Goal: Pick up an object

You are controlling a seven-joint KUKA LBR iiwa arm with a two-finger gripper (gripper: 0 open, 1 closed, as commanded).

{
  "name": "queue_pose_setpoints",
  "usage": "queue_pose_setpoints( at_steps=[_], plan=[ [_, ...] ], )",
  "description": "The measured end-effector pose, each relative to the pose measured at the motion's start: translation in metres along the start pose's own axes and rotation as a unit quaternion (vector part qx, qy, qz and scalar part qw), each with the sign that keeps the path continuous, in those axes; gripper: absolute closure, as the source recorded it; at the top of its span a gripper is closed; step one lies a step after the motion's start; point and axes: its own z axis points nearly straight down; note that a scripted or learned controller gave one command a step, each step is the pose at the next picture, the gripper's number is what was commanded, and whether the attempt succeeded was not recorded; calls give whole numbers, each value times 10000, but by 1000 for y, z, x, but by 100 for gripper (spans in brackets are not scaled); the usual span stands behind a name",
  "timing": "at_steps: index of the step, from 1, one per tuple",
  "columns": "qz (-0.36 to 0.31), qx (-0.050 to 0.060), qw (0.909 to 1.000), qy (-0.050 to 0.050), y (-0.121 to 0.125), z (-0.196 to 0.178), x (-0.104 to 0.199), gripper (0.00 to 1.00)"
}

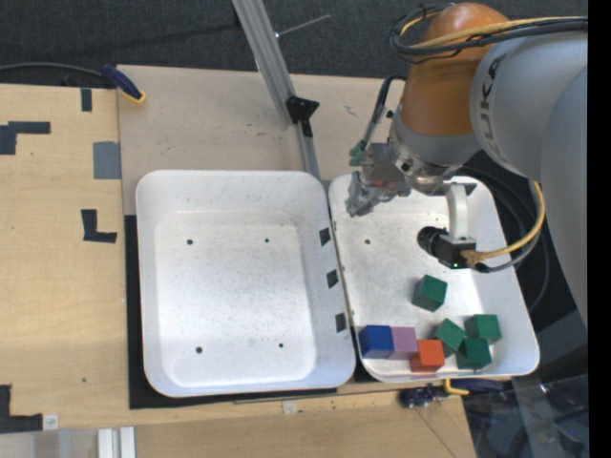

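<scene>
From the camera view above, a pale wooden desk (pixel 57 256) carries two shallow white bins side by side on a dark mat, with dark carpet beyond the desk's far edge and a grey metal rail (pixel 267 46) slanting down to the seam between the bins. The left bin (pixel 153 198) has a bare, speckled floor. The right bin (pixel 496 218) holds the blocks, all gathered toward its near edge: a blue cube (pixel 376 341) just beside a lilac cube (pixel 404 340), an orange cube (pixel 430 354) touching that one, then three green cubes (pixel 472 340) clustered in the near right corner, and a single green cube (pixel 430 292) standing apart, a little farther in. The far half of the right bin's floor is open. The grey arm with its orange band (pixel 449 74) reaches in from the right, and its jaws (pixel 366 198) hang over the far left corner of the right bin, close to the shared wall, well apart from every block; whether they are open or closed cannot be told.
</scene>
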Motion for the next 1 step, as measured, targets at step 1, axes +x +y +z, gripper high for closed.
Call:
queue_pose_setpoints(
  at_steps=[1],
  plan=[
    [-5, -7, 10000, 4, 3, -2, 53, 100]
  ],
)
